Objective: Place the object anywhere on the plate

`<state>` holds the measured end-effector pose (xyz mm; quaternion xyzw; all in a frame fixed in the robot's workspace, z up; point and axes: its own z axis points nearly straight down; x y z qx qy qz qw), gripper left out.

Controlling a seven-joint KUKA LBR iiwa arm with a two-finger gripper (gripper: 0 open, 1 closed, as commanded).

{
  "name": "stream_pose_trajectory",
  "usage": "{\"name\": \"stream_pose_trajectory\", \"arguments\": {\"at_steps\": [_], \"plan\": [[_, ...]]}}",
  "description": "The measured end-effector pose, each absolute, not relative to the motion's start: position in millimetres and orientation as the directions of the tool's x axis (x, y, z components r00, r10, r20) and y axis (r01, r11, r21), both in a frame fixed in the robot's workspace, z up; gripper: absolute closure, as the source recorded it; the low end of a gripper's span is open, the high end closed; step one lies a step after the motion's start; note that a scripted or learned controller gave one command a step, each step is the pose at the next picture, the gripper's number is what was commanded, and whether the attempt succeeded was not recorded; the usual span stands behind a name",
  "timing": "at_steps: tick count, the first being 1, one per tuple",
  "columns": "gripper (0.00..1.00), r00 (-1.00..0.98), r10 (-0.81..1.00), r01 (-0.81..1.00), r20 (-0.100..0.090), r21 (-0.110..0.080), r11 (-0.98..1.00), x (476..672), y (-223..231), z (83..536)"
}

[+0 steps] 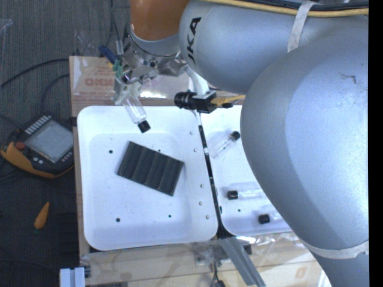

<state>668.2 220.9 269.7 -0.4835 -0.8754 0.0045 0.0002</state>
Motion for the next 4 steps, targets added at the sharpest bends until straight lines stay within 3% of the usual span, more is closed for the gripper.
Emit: {"name": "stream_pose_trajectory", "arguments": {"at_steps": [4], "plan": [[1.0,-0.534,0.845,0.845,-0.013,-0.021,0.534,668.9,222.3,297.8]]}}
